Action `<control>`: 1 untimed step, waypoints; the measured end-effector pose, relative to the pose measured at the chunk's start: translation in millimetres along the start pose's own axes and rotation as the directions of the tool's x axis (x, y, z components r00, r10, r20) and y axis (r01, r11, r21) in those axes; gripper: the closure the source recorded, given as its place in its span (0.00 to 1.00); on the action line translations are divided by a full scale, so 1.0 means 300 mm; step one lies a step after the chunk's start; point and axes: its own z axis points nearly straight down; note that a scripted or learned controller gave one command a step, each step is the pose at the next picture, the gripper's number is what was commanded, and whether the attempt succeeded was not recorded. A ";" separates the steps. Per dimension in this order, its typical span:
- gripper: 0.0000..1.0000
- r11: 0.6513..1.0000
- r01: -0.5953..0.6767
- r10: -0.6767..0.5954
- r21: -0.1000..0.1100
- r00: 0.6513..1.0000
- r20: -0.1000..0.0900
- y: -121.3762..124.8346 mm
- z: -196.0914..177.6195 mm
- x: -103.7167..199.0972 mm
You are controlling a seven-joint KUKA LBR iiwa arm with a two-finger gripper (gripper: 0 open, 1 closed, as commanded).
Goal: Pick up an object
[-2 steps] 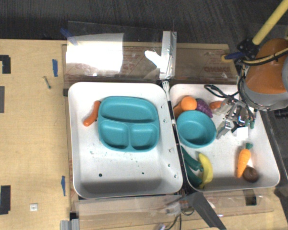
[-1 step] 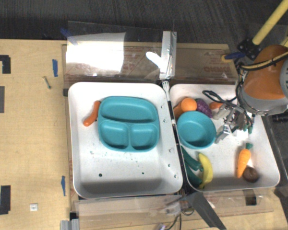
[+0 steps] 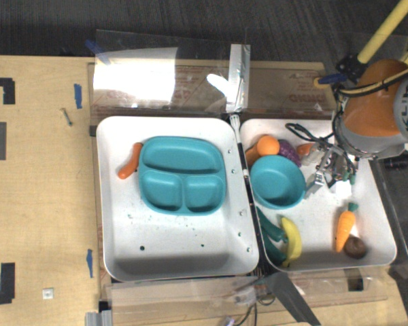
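Observation:
My gripper (image 3: 326, 170) hangs over the upper middle of the right bin (image 3: 375, 202), just right of a teal bowl (image 3: 277, 180). An orange ball-shaped fruit (image 3: 267, 145) and a purple piece (image 3: 290, 152) lie at the bowl's far side. A yellow banana (image 3: 292, 237) rests on a dark teal item (image 3: 274, 236) at the bin's near left. A toy carrot (image 3: 345, 227) with a green top lies to the right, a brown lump (image 3: 355, 247) at its near end. I see nothing held in the gripper.
The left bin (image 3: 122, 236) holds a teal divided plate (image 3: 183, 174) and an orange sausage-like piece (image 3: 130, 161) at the plate's left. A clear plastic wall (image 3: 237, 80) stands behind the bins. Wooden bench surface (image 3: 34, 202) lies to the left.

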 end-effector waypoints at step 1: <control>0.00 0.999 0.035 -0.035 0.010 0.999 0.003 0.014 -0.007 0.008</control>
